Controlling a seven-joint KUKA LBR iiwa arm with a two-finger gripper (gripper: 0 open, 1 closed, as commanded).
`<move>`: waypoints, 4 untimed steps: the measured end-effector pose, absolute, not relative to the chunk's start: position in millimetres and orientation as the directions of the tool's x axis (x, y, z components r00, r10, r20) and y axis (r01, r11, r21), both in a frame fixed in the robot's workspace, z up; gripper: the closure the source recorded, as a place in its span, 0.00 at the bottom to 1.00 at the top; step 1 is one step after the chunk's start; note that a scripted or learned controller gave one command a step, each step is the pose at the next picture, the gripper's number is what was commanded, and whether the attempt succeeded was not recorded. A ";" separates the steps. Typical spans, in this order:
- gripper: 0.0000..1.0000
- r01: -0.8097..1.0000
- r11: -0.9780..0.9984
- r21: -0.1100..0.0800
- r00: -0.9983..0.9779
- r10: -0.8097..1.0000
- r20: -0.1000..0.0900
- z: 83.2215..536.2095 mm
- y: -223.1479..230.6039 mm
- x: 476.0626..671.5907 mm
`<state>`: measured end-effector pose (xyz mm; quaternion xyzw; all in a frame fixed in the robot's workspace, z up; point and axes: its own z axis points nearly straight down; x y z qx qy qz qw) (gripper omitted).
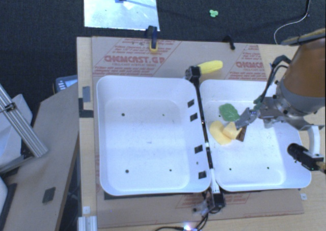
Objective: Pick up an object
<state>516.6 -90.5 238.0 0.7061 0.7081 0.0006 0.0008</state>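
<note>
In the right bin (pixel 254 174), near its left wall, lie a green piece (pixel 228 111) and a pale yellow lump (pixel 222 132), close together. A small dark brown piece (pixel 241 133) sits at the yellow lump's right edge. My gripper (pixel 245 119) reaches in from the right and hangs just above these objects, between the green piece and the brown one. From this slant I cannot tell whether it touches any of them. The grey arm with its orange band (pixel 308 69) rises at the right.
The left bin (pixel 147 84) lies beside the right one, with a black-clipped divider (pixel 201 133) between them. A yellow-handled tool (pixel 208 67) rests on the board behind the bins. A shiny metal sheet (pixel 119 0) lies farther back.
</note>
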 end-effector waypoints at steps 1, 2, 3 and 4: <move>0.00 1.000 -0.002 -0.008 0.002 1.000 0.002 126.4 -107.1 483.8; 0.00 1.000 0.005 0.001 -0.005 1.000 0.000 85.5 -103.0 526.4; 0.00 1.000 0.007 0.008 -0.007 1.000 -0.001 85.5 -91.7 596.1; 1.00 1.000 0.004 0.007 -0.004 1.000 0.000 96.4 -92.8 594.4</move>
